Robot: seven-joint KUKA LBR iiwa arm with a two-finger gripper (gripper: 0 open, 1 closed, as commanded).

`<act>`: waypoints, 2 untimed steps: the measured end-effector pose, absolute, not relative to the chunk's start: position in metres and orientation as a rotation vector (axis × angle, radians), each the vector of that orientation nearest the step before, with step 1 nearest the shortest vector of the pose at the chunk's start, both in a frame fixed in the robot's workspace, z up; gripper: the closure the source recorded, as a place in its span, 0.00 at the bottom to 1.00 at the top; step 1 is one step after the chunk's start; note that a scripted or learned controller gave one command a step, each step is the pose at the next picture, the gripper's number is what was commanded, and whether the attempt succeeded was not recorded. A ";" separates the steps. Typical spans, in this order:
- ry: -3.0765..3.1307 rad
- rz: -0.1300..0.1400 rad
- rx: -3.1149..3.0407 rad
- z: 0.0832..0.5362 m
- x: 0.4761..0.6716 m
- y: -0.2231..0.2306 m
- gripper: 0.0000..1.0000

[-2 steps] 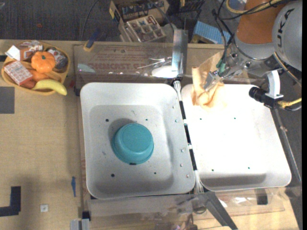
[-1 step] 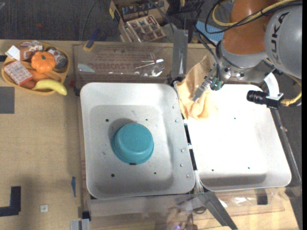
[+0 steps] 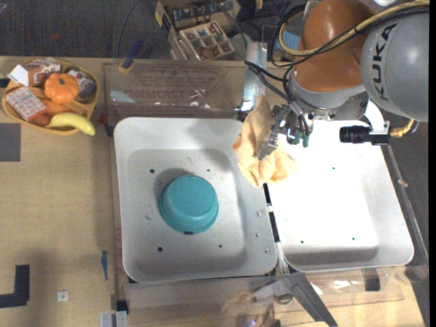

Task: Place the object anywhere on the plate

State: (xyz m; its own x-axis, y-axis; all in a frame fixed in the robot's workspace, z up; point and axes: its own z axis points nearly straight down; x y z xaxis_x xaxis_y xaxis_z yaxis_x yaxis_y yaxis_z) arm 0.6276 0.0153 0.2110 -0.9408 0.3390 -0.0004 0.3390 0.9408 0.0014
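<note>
- Cloth [image 3: 257, 152], pale yellow and crumpled, hung over the seam between the two bins, near their far edge, when you looked.
- Gripper [image 3: 286, 133] sat right at the cloth's upper right; the fabric bunched up against it, but you could not tell whether it was clamped on the cloth or standing apart.
- Plate [image 3: 189, 203], a teal round one, lay in the left bin [image 3: 136, 142], well apart from the cloth, nothing on it.
- Progress, as you would have judged it: the cloth looked lifted or dragged toward the left bin, placement not yet done. Left to do: carry it left and nearer, then let go over the plate.
- Right bin [image 3: 340, 210] held nothing in the way.
- Beyond the bins: a tray of toy fruit [image 3: 51, 97] at far left, boxes behind. The bin rim under the cloth was the likeliest snag.
</note>
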 end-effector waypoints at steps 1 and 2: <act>3.139 0.003 0.000 0.225 0.615 0.062 1.00; 3.140 0.003 -0.006 0.216 0.602 0.110 1.00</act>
State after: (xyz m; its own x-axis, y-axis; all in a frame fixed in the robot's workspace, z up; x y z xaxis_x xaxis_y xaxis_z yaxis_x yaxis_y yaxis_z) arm 0.6024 0.1102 0.2161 -1.0000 -0.0038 -0.0017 -0.0038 1.0000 0.0018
